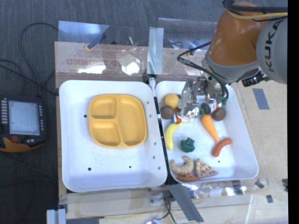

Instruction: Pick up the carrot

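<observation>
At the near rim of the right bin (243, 169), a croissant (183, 168) and a pizza slice (203, 169) are lying side by side, touching or nearly so. Beyond them a green broccoli piece (188, 144) is sitting near the bin's middle, with a sausage (221, 146) to its right and a banana (171, 134) to its left against the dividing wall. The spread looks like loose pick stock, not an arrangement.

The carrot (210, 127) is lying flat in the right bin, thick end toward the far side, tip pointing at the sausage. It is resting on the bin floor, free of any grasp, so the pick is judged not yet made.

The gripper (190, 107) is hanging just left of the carrot's thick end, above small red and white items. Whether the claw is spread or pressed together cannot be told; clutter and cabling are masking it. A brown ball (167, 111) and a lemon (171, 100) are lying to its left.

In the left bin (74, 162), a yellow divided plate (118, 120) is sitting centrally.

Farther off, the arm is displaying the letters "KUK" (272, 43). Mirrored red lettering on the cardboard (93, 59) behind the bins is not legible. A teach pendant (22, 123) is lying on the floor at left.
</observation>
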Robot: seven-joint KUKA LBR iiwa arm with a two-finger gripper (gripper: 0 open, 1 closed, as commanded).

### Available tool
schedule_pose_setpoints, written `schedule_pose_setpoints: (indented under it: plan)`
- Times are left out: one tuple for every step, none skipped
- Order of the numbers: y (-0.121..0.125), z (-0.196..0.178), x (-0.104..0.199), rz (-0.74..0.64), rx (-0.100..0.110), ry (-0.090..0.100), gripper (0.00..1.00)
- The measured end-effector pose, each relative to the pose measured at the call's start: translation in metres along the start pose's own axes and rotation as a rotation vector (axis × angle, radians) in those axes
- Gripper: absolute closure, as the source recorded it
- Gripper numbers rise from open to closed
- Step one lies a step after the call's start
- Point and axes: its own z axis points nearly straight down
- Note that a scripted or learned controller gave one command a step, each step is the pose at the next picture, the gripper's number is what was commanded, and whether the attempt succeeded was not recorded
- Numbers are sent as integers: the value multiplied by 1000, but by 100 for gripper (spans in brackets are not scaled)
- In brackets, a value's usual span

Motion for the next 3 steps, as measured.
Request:
schedule_pose_setpoints:
  plan:
    - [-62, 25, 40, -349, -1, 3, 100]
    - [-132, 160, 21, -703, 0, -6, 100]
    - [-123, 62, 42, -433, -1, -3, 100]
